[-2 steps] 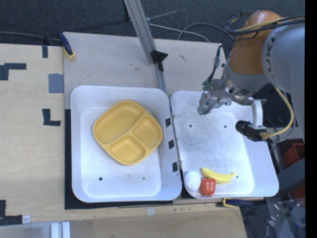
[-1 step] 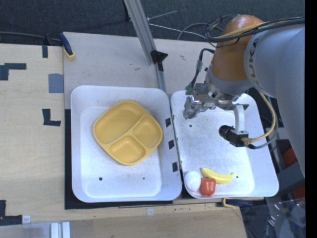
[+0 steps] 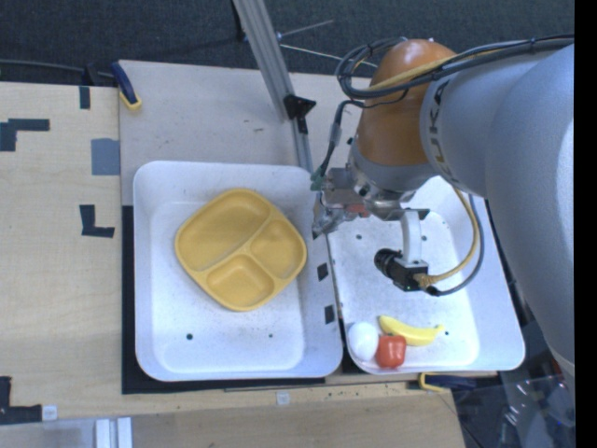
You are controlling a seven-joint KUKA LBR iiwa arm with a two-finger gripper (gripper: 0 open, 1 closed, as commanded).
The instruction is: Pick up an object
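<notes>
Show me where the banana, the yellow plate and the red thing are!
banana [image 3: 411, 330], camera view, middle of its curved body.
yellow plate [image 3: 216, 241], camera view, the flat floor of its biggest section.
red thing [image 3: 392, 351], camera view, middle of its top.

Arm [image 3: 504, 129]: grey body cut off by right and top edges; base out of frame. It covers the far right part of the right bin [image 3: 485, 348].
Pincer [image 3: 328, 215]: sits under the wrist hardware near the divide between bins; finger state not resolvable.
White round object [image 3: 361, 336]: partly hidden behind the red object [image 3: 392, 350]; identity of both too small to tell.
Banana [image 3: 410, 329]: lower end overlapped by the red object.
Tabletop [image 3: 56, 278]: cut off at left edge.
</notes>
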